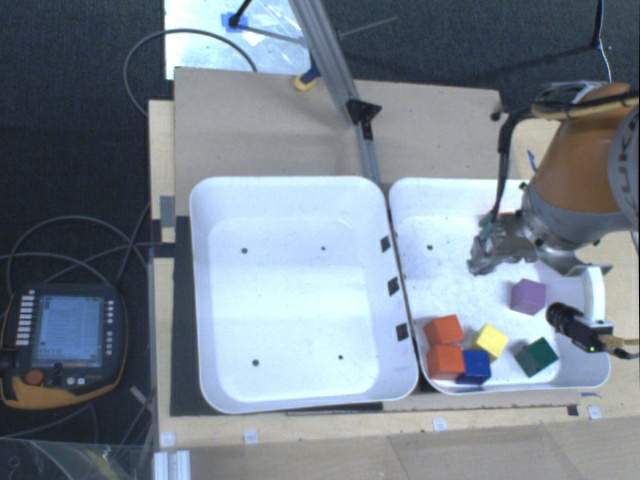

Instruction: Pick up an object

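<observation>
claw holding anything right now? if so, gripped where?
Nothing visibly held. The claw sits over bare floor of the right bin, apart from the purple block and the other blocks near the front wall; no object shows between its tips.

1. The right bin (pixel 440 218) holds every loose object, all crowded along its near wall.
2. Against that wall, from the divider outward: two orange blocks (pixel 445 345), a blue block (pixel 476 365), a yellow block (pixel 491 341) and a green block (pixel 537 356), packed close with little room between them.
3. A purple block (pixel 528 295) sits apart, farther from the near wall, with bare floor around it.
4. The gripper (pixel 490 258) and arm hang over the bin's middle and right side.
5. The bin's far-left floor is bare.
6. The left bin (pixel 290 288) has open floor throughout.
</observation>
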`<state>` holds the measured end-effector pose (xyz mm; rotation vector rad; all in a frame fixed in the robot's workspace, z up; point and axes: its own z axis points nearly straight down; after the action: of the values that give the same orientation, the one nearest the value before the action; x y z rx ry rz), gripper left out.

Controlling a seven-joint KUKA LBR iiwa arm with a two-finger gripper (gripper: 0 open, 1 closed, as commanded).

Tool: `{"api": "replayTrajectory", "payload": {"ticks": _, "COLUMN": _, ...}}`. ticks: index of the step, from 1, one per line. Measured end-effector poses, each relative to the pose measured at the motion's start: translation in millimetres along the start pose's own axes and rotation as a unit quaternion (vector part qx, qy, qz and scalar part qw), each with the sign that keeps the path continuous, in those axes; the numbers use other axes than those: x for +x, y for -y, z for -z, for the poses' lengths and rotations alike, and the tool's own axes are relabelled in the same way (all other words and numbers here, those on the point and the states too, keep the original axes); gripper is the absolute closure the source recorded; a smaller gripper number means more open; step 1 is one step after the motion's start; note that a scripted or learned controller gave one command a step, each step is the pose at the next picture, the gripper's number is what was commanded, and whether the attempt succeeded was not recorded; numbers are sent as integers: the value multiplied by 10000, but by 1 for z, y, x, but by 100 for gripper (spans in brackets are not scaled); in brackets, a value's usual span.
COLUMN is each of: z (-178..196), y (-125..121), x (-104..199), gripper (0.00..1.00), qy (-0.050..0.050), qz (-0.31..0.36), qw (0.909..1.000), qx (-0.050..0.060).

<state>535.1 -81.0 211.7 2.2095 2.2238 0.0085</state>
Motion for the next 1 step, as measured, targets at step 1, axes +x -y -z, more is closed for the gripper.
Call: {"api": "replayTrajectory", "payload": {"ticks": 1, "z": 44, "y": -5, "x": 1, "gripper": 100, "qy": 1, "qz": -3, "qw": 10000, "qx": 8}}
